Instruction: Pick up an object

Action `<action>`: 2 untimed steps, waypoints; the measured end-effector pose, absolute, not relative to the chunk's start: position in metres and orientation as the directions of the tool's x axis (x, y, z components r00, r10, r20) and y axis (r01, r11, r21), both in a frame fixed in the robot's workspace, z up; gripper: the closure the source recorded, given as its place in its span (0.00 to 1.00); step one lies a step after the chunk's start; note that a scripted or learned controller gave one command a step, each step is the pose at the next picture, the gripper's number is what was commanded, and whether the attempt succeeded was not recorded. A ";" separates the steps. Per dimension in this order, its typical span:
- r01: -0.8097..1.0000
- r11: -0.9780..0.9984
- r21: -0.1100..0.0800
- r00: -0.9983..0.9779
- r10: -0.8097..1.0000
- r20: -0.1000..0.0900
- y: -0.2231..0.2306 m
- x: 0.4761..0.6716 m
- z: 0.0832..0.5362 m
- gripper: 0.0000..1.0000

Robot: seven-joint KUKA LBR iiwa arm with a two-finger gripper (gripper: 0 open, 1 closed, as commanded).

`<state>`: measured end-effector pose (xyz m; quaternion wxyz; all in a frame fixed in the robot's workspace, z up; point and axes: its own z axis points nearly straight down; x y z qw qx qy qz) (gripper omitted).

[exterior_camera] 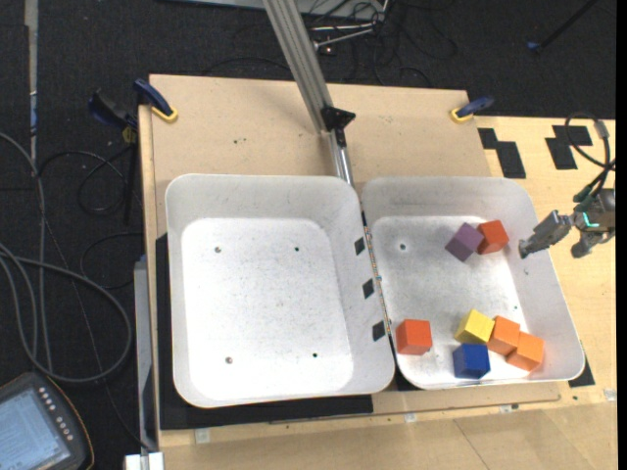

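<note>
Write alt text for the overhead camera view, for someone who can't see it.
A robot gripper reaches in from the right edge, beside the right white bin, which holds seven small blocks: purple, three orange, yellow and blue. The left white bin sits alongside on a wooden bench.

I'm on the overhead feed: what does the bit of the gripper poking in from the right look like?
The gripper is grey metal: a slim finger juts from a darker, blocky body at the picture's right edge. A small teal-green light or marking sits on that body, and thin dark cables loop above it. No lettering is readable at this size.
</note>
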<state>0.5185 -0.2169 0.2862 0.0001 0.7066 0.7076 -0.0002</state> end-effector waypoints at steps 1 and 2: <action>1.000 -0.001 -0.004 0.001 1.000 0.001 -0.219 0.515 0.243 0.00; 1.000 -0.001 -0.006 0.001 1.000 0.002 -0.217 0.517 0.179 0.00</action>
